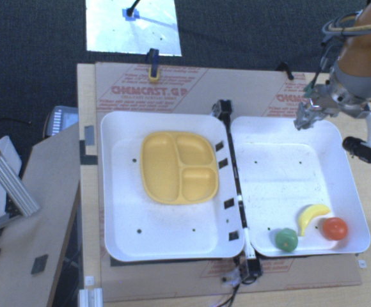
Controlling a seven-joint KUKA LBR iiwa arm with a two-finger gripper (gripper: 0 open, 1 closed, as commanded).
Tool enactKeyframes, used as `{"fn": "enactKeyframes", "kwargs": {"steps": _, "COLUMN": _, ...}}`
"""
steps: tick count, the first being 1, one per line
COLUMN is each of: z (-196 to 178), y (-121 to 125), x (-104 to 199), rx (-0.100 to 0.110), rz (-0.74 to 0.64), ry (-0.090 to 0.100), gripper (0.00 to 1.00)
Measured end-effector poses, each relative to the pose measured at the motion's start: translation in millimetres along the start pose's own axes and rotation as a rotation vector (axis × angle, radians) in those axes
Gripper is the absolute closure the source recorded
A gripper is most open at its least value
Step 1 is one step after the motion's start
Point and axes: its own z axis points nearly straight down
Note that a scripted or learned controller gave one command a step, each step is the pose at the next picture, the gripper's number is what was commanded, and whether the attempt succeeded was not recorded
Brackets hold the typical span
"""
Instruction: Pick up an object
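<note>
We note the claw (pixel 306 121) hanging over the far rim of the right bin (pixel 281 171), nothing between its tips; whether it is wide or narrow we cannot tell at this resolution. Candidate objects cluster at that bin's near corner: banana (pixel 312 217), orange-red fruit (pixel 334 228), green fruit (pixel 286 239) (all well apart from the claw, toward the camera). The banana's long axis runs diagonally, near-left to far-right. The yellow divided plate (pixel 178 167) sits in the left bin (pixel 125 235).
</note>
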Motion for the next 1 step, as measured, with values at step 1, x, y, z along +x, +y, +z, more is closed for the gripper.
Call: {"fn": "enactKeyframes", "kwargs": {"steps": 1, "z": 1.8, "y": 1.0, "x": 0.2, "rx": 0.006, "rz": -0.001, "ry": 0.001, "gripper": 1.00}}
